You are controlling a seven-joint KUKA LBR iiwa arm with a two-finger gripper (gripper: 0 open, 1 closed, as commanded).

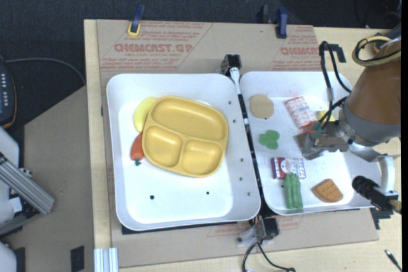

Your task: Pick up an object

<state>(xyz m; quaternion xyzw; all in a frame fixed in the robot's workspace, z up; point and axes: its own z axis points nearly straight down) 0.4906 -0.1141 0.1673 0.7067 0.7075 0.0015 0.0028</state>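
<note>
Nearest the camera in my right bin [347,83] lie three things in a loose row: one green, pod-like piece [292,192] with its long axis running front to back, one red-and-white packet [288,167] touching the pod's far end, and one orange-brown waffle-like piece [327,190] off to the right near the front rim. My claw [317,142] hangs low over the middle of this bin, just right of the red-and-white packet, and I cannot tell from here how wide it stands or whether anything sits in it. To its left lies one small green leafy piece [269,139], with open white floor around it. Farther back sit one tan round cookie-like disc [261,106] near the dividing rim and a second red-and-white packet [298,111], its long axis slanting from far-left to near-right. That makes six pieces in my right bin. The left bin [172,210] holds one yellow divided tray [185,136] with three compartments, tilted slightly, resting over one yellow disc [143,113] and one orange carrot-like piece [137,148] at its left edge; the near half of that bin is bare floor. Both bins sit on one brown surface [102,137].
</note>
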